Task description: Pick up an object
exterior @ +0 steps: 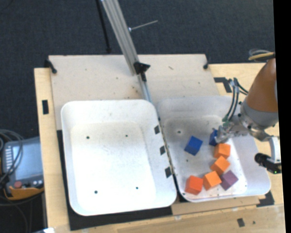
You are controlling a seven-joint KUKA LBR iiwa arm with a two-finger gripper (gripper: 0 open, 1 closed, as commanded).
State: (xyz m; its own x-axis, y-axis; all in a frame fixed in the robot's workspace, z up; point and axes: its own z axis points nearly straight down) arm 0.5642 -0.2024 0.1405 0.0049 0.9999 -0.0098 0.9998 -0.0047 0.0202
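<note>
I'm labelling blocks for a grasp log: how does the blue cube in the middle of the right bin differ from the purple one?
The blue cube sits alone mid-bin; the purple cube touches an orange cube in the cluster. Blue lies farther from the camera, purple close to the bin's near rim. Purple looks slightly smaller. Both rest on the bin floor, tilted diagonally to its walls.

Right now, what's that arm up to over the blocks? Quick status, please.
End effector low in right bin, at small blue block; grip unconfirmed. Orange block crowds it just below. Loose blue cube sits apart, left.
</note>
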